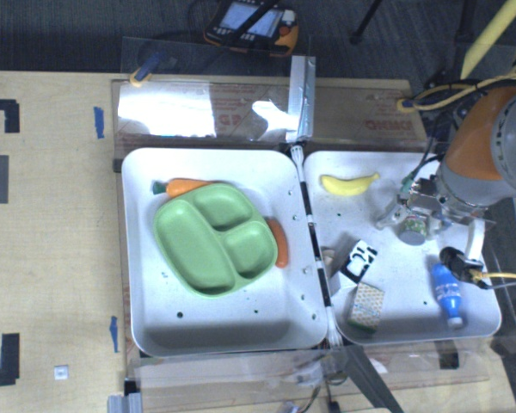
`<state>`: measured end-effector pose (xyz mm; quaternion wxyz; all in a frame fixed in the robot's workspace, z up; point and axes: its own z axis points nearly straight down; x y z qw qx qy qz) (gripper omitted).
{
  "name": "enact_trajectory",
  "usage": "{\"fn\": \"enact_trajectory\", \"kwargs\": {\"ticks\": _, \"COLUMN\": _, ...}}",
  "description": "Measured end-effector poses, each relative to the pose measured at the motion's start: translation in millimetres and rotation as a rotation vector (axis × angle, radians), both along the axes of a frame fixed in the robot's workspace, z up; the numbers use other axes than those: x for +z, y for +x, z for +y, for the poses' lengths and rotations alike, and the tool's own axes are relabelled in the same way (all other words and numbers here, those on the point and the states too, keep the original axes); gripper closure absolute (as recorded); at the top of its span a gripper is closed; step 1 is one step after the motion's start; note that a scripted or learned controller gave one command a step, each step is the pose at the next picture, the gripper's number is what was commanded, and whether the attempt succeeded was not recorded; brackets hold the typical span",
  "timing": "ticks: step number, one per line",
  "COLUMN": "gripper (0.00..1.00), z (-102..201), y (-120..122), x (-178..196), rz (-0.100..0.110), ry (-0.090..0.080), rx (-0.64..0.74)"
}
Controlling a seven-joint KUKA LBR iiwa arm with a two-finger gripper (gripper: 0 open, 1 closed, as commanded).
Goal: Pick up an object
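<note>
Gripper (410, 223) over right bin (387, 166), wooden bench (52, 231)

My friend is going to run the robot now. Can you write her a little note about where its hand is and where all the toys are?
Hand: low in the right bin, near its far right side; I cannot tell if it is open or shut, and nothing shows in its grip.
Right bin: yellow banana at the far edge, blue bottle near the right wall, black-and-white block by the divider, patterned pouch near the front.
Left bin: green divided plate, with orange carrots poking out at its far and right edges.
Done: nothing picked up yet.
Left: grab one thing and lift it.
</note>
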<state>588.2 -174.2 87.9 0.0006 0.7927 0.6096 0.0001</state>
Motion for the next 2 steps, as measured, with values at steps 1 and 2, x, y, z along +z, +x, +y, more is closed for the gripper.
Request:
{"fn": "enact_trajectory", "kwargs": {"ticks": 1, "gripper": 1.00, "z": 1.4, "y": 1.6, "x": 11.2, "rz": -0.003, "ry": -0.002, "rx": 0.003}}
{"fn": "enact_trajectory", "kwargs": {"ticks": 2, "gripper": 1.00, "z": 41.6, "y": -7.3, "x": 89.0, "rz": 0.001, "ry": 0.000, "rx": -0.009}}
